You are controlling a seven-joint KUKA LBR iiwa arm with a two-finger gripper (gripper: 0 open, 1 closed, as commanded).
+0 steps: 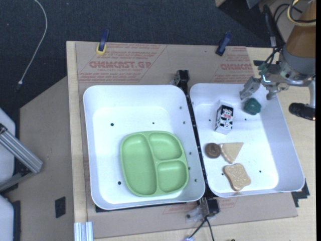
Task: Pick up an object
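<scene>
Found nearest the lens a black clip (209, 205) with loose cables at the front edge, sitting at the seam between the two bins. Saw just behind it the left bin (100, 134), carrying a green divided plate (153, 162) toward its front half. Noted both bins resting on a printed cardboard sheet (150, 59) on the bench (308, 139), with two clamps (102, 41) pinning the sheet's far edge.

Counted five things in the right bin (281, 154). Spotted a slice of toast (237, 176) closest to the front, a pale wedge of bread (231, 151) just behind it, and a round brown cookie (212, 150) touching the wedge's left side. Picked out a small black-and-white carton (225, 118) farther back, tilted, apart from the rest. Located a teal lump (252, 106) near the bin's far right corner, lying on the bin floor.

Saw the gripper (258, 94) reaching in from the right, poised over that far corner. Judged the fingers (248, 90) spread wide, with nothing between them. Placed the teal lump just in front of the left finger's tip; could not tell whether touching.
</scene>
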